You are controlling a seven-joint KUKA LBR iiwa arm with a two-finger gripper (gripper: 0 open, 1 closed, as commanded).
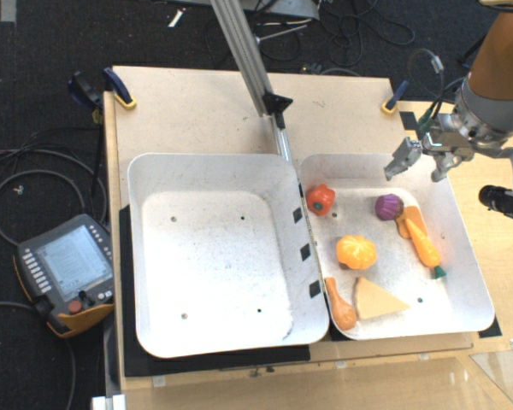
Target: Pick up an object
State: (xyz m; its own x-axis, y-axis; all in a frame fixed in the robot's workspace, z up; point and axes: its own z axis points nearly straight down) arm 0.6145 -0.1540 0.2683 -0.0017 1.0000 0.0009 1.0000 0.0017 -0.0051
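The right bin point(462, 289) holds several toy foods: a red tomato point(321, 199), a purple ball-shaped piece point(389, 206), an orange carrot point(420, 238), a yellow-orange round fruit point(356, 252), a tan wedge point(375, 299) and an orange piece point(339, 304) at the near left corner. My gripper point(424, 161) hangs above the bin's far right corner, up and to the right of the purple piece. Its two fingers are spread apart and nothing is between them.
The left bin point(154, 229) lies beside the right one, with black clips on the shared rim. A slanted metal pole point(244, 45) rises from behind the bins. A teach pendant point(67, 267) lies on the floor at left. Clamps sit at the bench's far corners.
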